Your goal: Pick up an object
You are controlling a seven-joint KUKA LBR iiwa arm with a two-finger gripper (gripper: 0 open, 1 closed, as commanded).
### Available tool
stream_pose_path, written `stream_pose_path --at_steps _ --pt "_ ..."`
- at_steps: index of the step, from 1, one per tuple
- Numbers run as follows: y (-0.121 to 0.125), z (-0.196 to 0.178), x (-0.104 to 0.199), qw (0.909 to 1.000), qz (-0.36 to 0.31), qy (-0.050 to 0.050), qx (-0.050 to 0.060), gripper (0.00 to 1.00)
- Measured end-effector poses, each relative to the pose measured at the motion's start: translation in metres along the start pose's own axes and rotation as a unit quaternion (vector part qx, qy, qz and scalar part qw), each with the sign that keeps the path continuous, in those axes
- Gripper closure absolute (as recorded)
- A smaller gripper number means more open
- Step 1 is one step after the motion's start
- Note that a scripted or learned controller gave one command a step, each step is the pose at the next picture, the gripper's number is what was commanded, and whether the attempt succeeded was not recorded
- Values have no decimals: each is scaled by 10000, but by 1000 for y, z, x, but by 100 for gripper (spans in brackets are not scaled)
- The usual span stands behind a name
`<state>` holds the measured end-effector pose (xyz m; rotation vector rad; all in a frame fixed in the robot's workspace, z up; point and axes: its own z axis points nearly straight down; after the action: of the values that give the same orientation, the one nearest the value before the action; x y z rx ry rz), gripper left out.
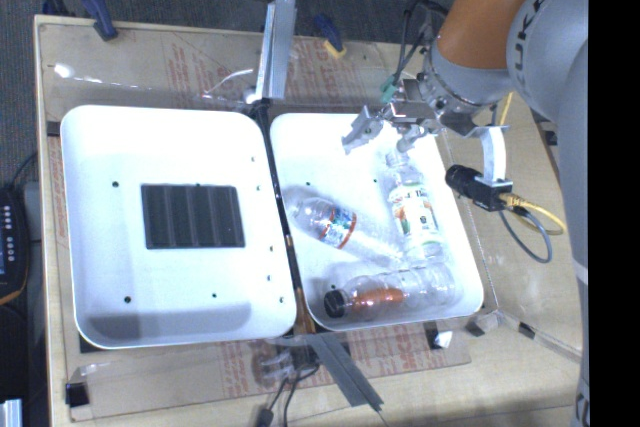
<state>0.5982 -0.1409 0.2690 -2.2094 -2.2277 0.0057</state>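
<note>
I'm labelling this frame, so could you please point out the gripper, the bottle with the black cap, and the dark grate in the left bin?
gripper (pixel 385 130), camera view, between its fingertips.
black-capped bottle (pixel 375 296), camera view, amber body.
dark grate (pixel 193 215), camera view, centre.

Bins glossy white plastic; bottles clear, probably plastic; bench matt wood.

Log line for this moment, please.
gripper: open, above right bin's far end, holding nothing | bottles: three lying in right bin | left bin: dark ribbed block

right bin: bottles crowd near half | far-left corner free
</note>
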Motion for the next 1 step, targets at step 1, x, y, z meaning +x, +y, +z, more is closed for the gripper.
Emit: stream_pose_path --at_steps 1 --pt "-14 133 24 9993 -372 -3 2 0"
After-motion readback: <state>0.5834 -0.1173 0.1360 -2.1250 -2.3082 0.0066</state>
